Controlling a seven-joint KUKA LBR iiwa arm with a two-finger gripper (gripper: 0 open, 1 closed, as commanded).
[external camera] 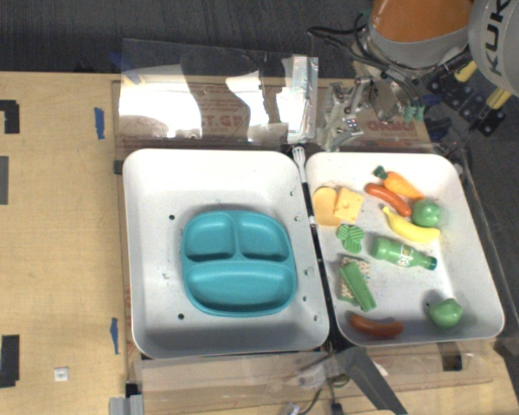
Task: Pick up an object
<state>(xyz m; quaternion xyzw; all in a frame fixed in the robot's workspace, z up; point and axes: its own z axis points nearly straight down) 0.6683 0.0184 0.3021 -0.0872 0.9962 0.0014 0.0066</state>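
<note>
You're at the approach stage: the arm (415, 11) hangs above the right bin's (480, 258) far rim, gripper (361, 111) holding nothing, whether spread or closed you cannot tell. Toy food lies in that bin; the banana (408, 226) sits mid-bin. Next, descend over one piece.

I see the gripper (356, 111) hovering above the right bin's (480, 266) far rim, toy food scattered inside (banana (410, 226), carrot (400, 182), bottle (401, 254)), teal tray (238, 261) in left bin (147, 232).
</note>
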